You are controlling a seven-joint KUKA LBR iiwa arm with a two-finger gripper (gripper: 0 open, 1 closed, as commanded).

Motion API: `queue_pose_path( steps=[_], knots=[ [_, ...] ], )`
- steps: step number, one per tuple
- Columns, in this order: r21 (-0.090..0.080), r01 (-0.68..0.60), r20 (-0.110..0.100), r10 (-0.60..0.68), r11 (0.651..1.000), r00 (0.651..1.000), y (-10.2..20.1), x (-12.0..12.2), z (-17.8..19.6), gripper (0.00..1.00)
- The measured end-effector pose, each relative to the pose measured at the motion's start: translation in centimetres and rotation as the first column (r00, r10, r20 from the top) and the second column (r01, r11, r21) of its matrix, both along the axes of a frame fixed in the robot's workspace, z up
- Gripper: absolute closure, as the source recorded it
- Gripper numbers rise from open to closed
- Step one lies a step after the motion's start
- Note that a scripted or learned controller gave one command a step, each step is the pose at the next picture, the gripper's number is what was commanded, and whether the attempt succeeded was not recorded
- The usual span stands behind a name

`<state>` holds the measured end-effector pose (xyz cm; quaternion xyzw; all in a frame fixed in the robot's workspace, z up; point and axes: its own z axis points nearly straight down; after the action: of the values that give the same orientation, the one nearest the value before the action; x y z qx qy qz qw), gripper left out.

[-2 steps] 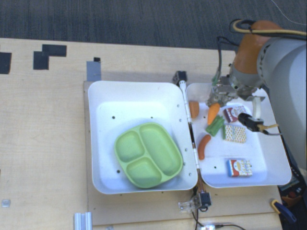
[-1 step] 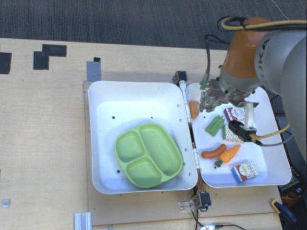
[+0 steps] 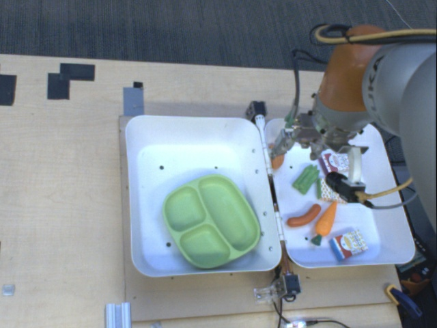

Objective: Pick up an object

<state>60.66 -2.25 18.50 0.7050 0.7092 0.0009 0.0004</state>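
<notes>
My gripper [image 3: 301, 141] hangs over the upper left part of the right bin [image 3: 389, 248], under the orange wrist band. Just below and left of it a small orange piece [image 3: 276, 161] lies against the bin's left wall. A green pod-shaped toy [image 3: 306, 179] lies slightly below the gripper. Farther down are an orange-red sausage [image 3: 303, 215] and a carrot [image 3: 326, 219] with a green tip. A red and white packet [image 3: 334, 162] is partly hidden by the arm's black fittings. A small colourful box [image 3: 348, 244] sits near the front.
The left bin [image 3: 147, 149] holds a green divided plate [image 3: 212, 220] in its front half. The two bins meet at a raised shared rim [image 3: 268, 183]. Cables trail from the arm over the right bin's right side.
</notes>
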Motion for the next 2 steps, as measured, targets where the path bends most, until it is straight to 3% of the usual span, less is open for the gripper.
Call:
queue_pose_path(
  steps=[1,2],
  knots=[
    [-0.002,0.005,-0.002,-0.005,1.0,1.0,-7.6,-5.7,-5.8,0.0],
    [-0.001,0.005,0.006,-0.005,1.0,1.0,-6.9,-11.5,-9.8,0.0]
  ],
)
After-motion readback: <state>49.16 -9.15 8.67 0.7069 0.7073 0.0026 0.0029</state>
